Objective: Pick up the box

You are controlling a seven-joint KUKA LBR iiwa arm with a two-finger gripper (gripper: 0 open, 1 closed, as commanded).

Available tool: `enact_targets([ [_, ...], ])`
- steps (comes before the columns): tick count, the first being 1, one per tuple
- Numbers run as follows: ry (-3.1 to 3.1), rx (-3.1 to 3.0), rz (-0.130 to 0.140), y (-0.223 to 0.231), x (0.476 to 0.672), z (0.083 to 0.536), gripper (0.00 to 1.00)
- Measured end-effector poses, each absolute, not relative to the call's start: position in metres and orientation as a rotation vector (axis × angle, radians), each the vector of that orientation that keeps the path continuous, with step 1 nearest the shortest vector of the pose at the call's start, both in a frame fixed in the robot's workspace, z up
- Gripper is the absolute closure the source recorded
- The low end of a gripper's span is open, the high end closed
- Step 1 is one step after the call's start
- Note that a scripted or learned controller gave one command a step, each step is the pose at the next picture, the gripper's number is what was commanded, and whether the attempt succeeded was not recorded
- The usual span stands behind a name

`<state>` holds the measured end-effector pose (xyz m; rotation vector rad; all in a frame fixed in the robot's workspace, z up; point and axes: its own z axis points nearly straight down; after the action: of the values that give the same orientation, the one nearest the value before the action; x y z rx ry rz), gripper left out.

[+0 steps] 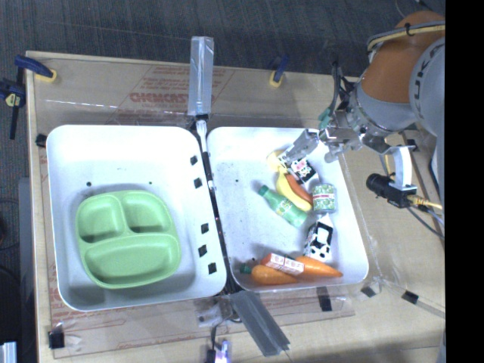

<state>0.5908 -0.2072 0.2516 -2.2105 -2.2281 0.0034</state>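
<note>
A black-and-white patterned box [321, 240] lies in the right bin [234, 203], near its right wall and just above the carrot [295, 271]. A second small carton [303, 170] with black, white and red print rests at the upper end of the banana [291, 185]. My gripper [311, 155] hangs over the bin's upper right part, right above that small carton. Its fingers [299, 147] look spread, so it is open, and I see nothing clamped between them. The patterned box lies about a hand's width below the gripper.
A green bottle [283, 205] and a small green-labelled can [324, 197] lie between the two cartons. The left bin [60, 150] holds a green divided plate [128, 238]. A central divider with black clips [203, 180] separates the bins.
</note>
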Motion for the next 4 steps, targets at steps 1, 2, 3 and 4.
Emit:
enact_targets([
  [1,-2.259,-2.177,0.005,-0.210,0.555,0.136,0.00],
  [2,-2.336,-2.113,-0.008,-0.172,0.508,0.098,0.00],
  [3,-2.454,-1.984,0.004,-0.120,0.478,0.094,0.00],
  [4,-2.451,-1.967,-0.001,-0.145,0.477,0.092,0.00],
])
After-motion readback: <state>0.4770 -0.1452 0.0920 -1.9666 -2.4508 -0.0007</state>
